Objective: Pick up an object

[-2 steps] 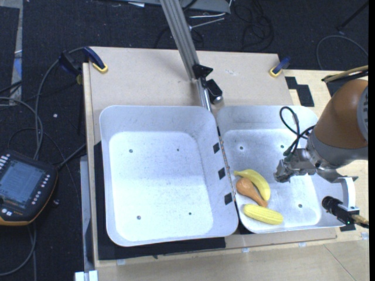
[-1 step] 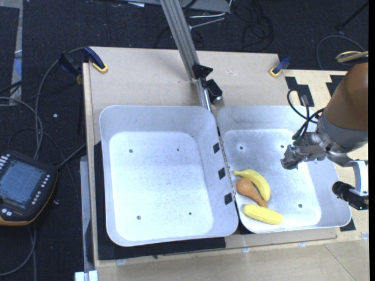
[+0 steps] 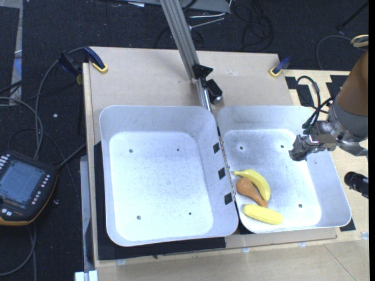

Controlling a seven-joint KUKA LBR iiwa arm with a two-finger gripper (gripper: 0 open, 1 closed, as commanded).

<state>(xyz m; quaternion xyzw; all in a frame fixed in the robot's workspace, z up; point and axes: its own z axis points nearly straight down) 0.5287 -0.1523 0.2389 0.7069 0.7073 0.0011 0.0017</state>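
Camera view, looking down at a slant. We note a pale wooden table (image 3: 152, 75) bearing two shallow white bins side by side. The left bin (image 3: 117, 127) sits toward the table's left edge; the right bin (image 3: 328, 204) reaches toward its right edge.

The arm (image 3: 354, 98) enters from the right, and its pincer (image 3: 297, 149) hangs over the right bin, near that bin's far right portion, pointing leftward. It reads as a dark cluster; we cannot tell whether it is spread or pressed together, and we see nothing between its tips.

The objects lie grouped in the right bin's near left corner, close to the wall shared with the left bin. We count three: a yellow banana (image 3: 256, 180), curved, farthest from the near rim; an orange-brown pear-shaped piece (image 3: 251, 191) tucked just beneath the banana's curve and touching it; and a yellow oblong piece (image 3: 263, 215) lying beside the near rim, just next to the brown one.

Relative to the pincer, the group lies toward the near edge of the table and to the left, apart from it with bare bin floor between. The banana is the nearest of the three to the pincer.

Off the table's left edge, a handheld control pendant (image 3: 20, 186) rests on the dark floor.
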